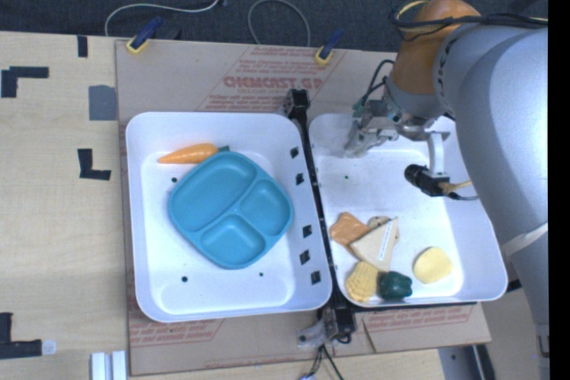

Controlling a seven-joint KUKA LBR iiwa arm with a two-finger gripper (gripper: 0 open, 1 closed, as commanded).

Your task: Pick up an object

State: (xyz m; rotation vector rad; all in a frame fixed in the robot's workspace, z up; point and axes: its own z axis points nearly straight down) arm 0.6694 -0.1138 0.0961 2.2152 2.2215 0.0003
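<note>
The claw (361, 138) is seen hanging over the far end of the right bin (481, 231), close to the divider between the two bins, and nothing can be made out between its tips; whether it is spread or closed cannot be told, since the tips are small and blurred against the white floor of the bin. No object is lifted, so the task is judged to be at its beginning: the approach to an object, the grasp and the lift are all left to be done. The candidate objects are clustered at the near end of the same bin, well apart from the claw and nearer the viewer than it: an orange-brown wedge (346, 229), a pale slice (379, 243) just beside it, a yellow corn-like piece (362, 281), a dark green item (394, 286) touching the corn-like piece, and a pale yellow block (432, 264) a little further toward the arm's side. In the left bin (142, 191), across the divider from the claw, a blue compartment plate (231, 208) is laid flat, with an orange carrot (187, 154) just beyond its far edge. Both bins are carried on a cardboard sheet (258, 76) on the desk (53, 209).
</note>
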